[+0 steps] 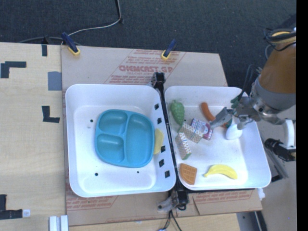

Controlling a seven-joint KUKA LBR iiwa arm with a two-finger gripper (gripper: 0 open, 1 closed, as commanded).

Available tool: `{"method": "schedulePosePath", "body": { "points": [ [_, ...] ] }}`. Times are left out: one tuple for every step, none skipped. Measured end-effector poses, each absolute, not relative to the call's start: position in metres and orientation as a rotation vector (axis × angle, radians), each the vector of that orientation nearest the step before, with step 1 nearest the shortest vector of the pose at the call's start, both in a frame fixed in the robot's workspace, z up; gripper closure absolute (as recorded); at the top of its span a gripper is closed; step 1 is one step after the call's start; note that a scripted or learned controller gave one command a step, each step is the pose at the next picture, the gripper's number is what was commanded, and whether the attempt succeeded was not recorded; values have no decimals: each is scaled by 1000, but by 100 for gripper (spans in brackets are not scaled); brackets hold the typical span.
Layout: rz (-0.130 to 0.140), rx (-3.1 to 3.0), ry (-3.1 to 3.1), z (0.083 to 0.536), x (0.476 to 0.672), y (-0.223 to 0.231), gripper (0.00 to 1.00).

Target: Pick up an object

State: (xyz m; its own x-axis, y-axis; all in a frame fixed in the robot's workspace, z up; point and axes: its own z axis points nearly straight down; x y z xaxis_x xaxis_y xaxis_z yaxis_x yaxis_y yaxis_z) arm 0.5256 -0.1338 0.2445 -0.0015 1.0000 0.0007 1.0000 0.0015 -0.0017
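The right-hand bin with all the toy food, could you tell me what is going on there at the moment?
The arm's gripper is low over the right bin, beside a small white object; nothing is visibly held. Around it lie an orange carrot-like piece, a green vegetable, a patterned packet, a banana and a cracker. The left bin holds a blue divided plate.
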Motion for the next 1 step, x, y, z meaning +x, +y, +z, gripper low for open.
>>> {"method": "schedulePosePath", "body": {
  "points": [
    [3, -2220, -2220, 174, 569, -173, 0]
  ]
}}
